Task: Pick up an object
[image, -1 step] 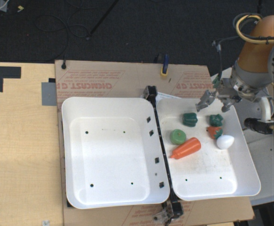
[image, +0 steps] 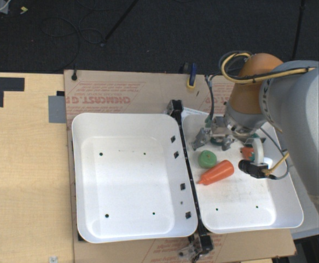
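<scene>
Orange carrot [image: 216, 172] beside green disc [image: 207, 159]

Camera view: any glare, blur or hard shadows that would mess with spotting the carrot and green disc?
Camera view: left bin floor is bright and nearly washed out; carrot and green disc in the right bin read clearly with soft, short shadows; tool is dark, cluttered and slightly soft, so its details are hard to make out; background above the bench is almost black.

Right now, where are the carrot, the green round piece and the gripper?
carrot [image: 218, 172]: camera view, middle of its orange body.
green round piece [image: 207, 159]: camera view, centre of its top.
gripper [image: 211, 137]: camera view, midway between its fingers.
</scene>
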Controlling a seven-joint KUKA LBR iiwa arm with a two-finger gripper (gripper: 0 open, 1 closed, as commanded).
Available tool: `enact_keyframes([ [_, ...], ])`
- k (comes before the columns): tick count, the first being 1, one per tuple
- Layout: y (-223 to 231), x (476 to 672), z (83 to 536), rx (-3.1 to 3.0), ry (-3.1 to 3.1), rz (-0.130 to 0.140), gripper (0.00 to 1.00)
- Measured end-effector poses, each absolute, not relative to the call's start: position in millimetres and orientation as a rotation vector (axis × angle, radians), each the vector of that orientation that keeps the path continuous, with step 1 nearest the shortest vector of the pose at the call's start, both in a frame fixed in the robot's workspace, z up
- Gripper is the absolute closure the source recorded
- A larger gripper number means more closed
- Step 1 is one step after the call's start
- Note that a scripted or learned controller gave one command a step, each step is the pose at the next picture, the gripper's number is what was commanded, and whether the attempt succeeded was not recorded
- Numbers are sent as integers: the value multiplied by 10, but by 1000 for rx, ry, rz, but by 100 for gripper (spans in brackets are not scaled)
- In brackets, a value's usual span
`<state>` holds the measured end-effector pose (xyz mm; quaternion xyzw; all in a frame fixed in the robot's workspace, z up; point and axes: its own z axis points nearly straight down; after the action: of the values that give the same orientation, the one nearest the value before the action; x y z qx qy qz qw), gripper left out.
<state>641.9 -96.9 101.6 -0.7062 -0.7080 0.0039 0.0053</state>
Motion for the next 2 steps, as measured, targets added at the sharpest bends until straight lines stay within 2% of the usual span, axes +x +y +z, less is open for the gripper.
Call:
enact_keyframes([
  [1, -992, 6430, 1171, -2217, -2218, 6, 100],
  [2, -919, 6144, 1134, -2221, -2215, 6, 100],
])
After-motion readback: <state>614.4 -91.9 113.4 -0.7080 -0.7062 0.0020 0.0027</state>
